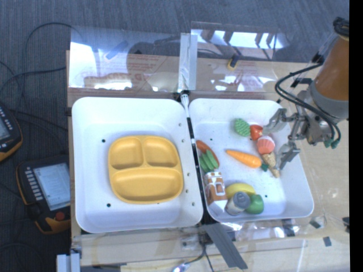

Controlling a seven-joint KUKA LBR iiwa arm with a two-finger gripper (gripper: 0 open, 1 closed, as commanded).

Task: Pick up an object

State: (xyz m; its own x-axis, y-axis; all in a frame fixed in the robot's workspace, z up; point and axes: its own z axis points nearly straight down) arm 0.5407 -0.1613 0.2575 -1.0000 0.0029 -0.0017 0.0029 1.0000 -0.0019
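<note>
camera view, looking down at a slant: you see two shallow white bins side by side on the bench. the left bin (91, 169) holds a yellow divided plate (146, 169), lying flat near its middle with three compartments facing up.

the right bin (295, 200) holds the toy food. a green ridged piece (243, 127) lies toward the far side, with a small red piece (256, 132) touching it on the right. just below those sits an ice cream cone toy (267, 153), pink top toward the far side and tan cone pointing toward the near right. an orange carrot (243, 158) lies beside it on the left, tilted across the bin floor. against the dividing wall you find a green and orange vegetable piece (207, 157), and below it a small orange and white carton (214, 187). at the near edge a yellow banana (240, 189), a grey piece (237, 202) and a green piece (255, 204) sit clustered and touching.

the arm (333, 78) reaches in from the right. the gripper (281, 135) hangs at the right side of the right bin with its two fingers (277, 119) spread wide apart, nothing between them. the ice cream cone toy lies just beside the fingertips, on their left.
</note>
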